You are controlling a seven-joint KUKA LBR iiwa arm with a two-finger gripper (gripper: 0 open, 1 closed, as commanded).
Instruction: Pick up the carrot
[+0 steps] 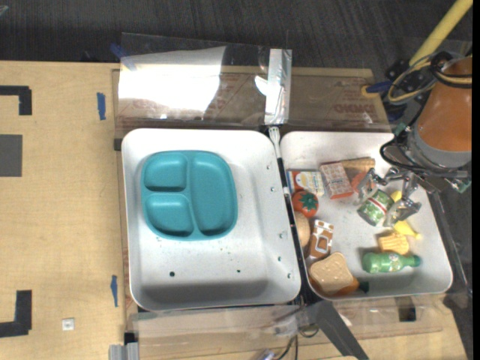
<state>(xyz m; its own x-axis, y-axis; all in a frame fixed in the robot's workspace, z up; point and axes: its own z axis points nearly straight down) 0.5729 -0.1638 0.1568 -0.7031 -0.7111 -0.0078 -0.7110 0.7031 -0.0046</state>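
Arm [442, 118] reaches low into right bin [439, 272]; tool [390, 193] grip state unclear.

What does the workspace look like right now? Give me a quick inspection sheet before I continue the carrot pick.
Surface: two white bins side by side; the left bin bears a teal divided plate; the right bin bears the toy food.
Job's things: carrot, cannot be told apart with certainty among the items.
Clutter: tomato, bread slice, green bottle, yellow piece, small packets.
Grippers: gripper sits low over the right bin's upper right, above a green-labelled item; finger state cannot be told.
Cables: black and yellow loops beside the arm.
Surroundings: clear plastic sheet behind the bins, wooden bench, dark carpet.
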